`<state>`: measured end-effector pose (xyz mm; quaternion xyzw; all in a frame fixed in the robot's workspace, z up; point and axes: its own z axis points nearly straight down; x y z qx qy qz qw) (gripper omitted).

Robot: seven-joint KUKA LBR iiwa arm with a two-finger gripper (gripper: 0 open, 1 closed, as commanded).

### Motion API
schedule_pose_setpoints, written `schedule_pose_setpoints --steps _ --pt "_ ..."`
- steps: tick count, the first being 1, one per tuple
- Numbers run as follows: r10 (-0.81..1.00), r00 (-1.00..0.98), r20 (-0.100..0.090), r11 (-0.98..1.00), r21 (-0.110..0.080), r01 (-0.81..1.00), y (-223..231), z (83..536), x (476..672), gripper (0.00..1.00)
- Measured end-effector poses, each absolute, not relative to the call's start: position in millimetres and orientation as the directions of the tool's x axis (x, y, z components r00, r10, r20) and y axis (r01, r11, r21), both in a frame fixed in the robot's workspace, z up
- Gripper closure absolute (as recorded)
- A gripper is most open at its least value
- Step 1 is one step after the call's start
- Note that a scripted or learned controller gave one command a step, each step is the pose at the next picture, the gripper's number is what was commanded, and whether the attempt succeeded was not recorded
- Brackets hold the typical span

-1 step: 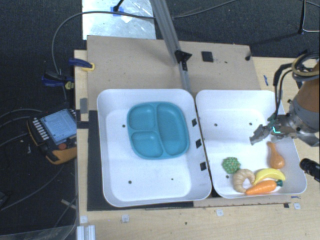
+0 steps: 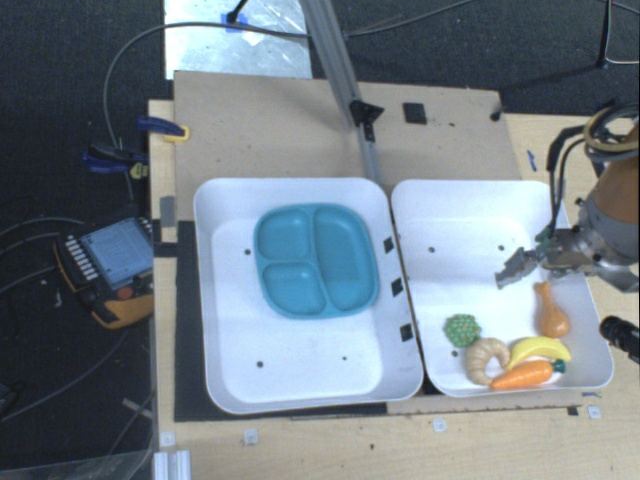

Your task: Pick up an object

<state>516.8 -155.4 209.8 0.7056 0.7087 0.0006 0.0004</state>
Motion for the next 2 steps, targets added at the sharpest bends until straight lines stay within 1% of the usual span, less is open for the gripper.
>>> schedule_pose_setpoints --steps 1,2 --pt "1.000 -0.001 0.000 0.001 -0.001 1.000 -161 166 518.6 0.00" --pt "1.000 -0.001 0.000 0.001 -0.001 1.000 -158 117 509.5 0.00"
